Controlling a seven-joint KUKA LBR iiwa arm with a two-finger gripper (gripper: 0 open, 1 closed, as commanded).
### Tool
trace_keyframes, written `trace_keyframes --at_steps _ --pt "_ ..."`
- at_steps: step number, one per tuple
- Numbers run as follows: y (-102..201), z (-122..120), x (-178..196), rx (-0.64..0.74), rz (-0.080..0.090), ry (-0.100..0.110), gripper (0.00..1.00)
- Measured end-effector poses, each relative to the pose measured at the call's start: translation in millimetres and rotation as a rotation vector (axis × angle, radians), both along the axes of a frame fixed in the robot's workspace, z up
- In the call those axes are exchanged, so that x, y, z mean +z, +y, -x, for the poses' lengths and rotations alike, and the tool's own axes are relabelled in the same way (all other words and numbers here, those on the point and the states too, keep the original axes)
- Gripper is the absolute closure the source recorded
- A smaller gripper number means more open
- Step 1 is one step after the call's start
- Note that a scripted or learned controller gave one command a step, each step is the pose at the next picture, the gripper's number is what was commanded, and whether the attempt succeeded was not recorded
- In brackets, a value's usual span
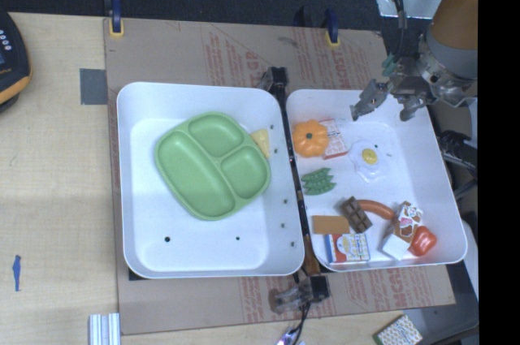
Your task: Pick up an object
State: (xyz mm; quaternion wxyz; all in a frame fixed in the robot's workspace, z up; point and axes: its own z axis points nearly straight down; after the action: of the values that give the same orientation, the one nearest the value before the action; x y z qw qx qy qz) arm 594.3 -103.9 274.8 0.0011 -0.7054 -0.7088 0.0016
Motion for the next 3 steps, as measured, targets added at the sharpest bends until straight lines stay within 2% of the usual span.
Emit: trace_keyframes --at_steps 1,2,3 --pt "-14 54 -117 0.000 -0.001 0.004 0.00" --pt "-20 108 -181 0.001 0.006 -0.013 0.00" --pt "-22 104 -166 0.003 0.007 -0.019 1.00"
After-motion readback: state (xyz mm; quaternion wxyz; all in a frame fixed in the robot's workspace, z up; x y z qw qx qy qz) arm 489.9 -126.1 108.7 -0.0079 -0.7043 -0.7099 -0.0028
